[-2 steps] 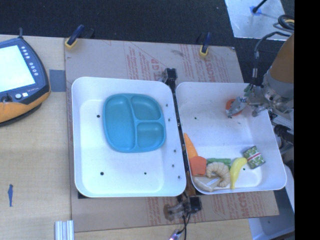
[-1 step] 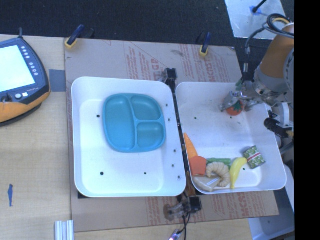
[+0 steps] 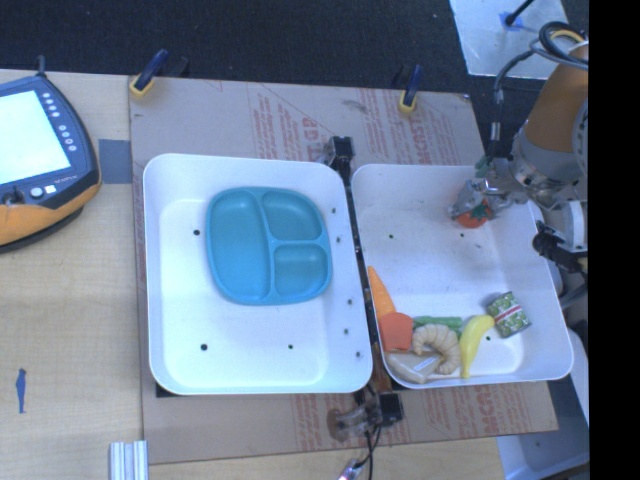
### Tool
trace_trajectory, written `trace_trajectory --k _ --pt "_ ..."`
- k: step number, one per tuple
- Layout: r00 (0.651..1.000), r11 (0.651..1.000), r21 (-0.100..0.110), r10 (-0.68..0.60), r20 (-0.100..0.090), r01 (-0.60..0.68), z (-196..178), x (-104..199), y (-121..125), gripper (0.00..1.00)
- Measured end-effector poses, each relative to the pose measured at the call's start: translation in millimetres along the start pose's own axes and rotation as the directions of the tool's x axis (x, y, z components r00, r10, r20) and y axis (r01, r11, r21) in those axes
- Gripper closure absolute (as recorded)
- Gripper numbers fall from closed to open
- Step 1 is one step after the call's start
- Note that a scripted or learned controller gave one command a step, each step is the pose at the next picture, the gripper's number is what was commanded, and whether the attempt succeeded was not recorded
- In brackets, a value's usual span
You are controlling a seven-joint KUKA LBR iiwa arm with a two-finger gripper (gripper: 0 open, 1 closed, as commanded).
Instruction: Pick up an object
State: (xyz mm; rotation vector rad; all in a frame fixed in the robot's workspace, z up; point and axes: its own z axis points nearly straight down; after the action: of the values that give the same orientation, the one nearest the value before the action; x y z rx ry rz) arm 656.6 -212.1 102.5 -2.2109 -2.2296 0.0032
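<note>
Gripper (image 3: 474, 204) sits low at the right bin's (image 3: 420, 183) one o'clock, over a small red object (image 3: 471, 220); grasp unclear, so lift straight and slow.

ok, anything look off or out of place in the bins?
Nothing spilled or damaged. The blue divided plate sits slightly askew in the left white bin; the toy food items are heaped against the right white bin's near edge.

Dark carpet floor (image 3: 250, 13), light wooden bench (image 3: 70, 318), cardboard sheet (image 3: 290, 118)
</note>
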Motion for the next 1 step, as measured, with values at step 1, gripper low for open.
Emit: trace_trajectory --k 1 --pt "1.000 1.000 -0.001 0.007 -0.001 -0.007 -90.3 25.1 -54.1 1.00"
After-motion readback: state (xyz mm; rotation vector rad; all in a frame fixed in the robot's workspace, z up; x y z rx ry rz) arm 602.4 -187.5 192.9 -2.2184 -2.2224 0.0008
